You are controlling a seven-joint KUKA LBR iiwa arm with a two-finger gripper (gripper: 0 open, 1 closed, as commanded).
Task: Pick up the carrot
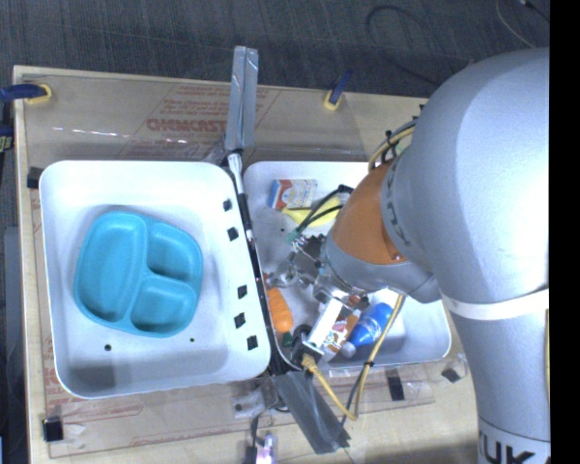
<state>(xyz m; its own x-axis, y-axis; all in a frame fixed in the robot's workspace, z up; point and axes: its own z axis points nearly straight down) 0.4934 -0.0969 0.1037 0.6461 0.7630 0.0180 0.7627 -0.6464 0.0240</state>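
Observation:
The carrot [279, 310] is a short orange piece with a green end. It lies in the right bin [425, 341] against the left wall, near the front. My gripper [303, 262] hangs low over that bin, just above and to the right of the carrot. The grey wrist with its orange band [362, 230] covers the middle of the bin. Nothing shows that the carrot is held.
A blue divided tray [140, 274] rests in the left bin [58, 356]. The right bin also holds a small white and red carton [292, 193] at the back, a blue bottle [369, 324] and a white packet [327, 329] at the front. Cables hang near the wrist.

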